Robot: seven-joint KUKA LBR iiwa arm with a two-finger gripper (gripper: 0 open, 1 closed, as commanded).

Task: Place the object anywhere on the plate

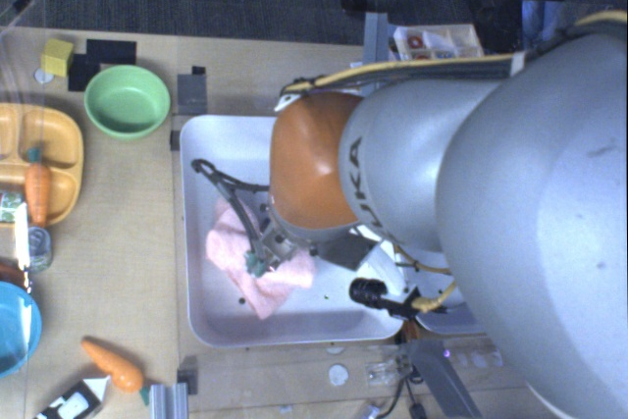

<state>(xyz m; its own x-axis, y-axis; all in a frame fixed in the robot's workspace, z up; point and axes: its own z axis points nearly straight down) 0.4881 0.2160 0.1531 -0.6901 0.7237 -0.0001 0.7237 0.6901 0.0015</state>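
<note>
Reaching into the white bin (211,309), the gripper (257,260) sits on a pink cloth (245,265) lying crumpled on the bin floor; whether its fingers have pinched the fabric I cannot tell. A good grasp would gather a thick fold near the middle (thin edges slip), then lift straight up before travelling. Outside the bin: two carrots (37,193), one green bowl (127,100), one yellow divided tray (59,137), one blue plate (18,329).

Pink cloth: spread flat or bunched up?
Bunched: the pink cloth lies crumpled with folds in the white bin, under the tool.
</note>
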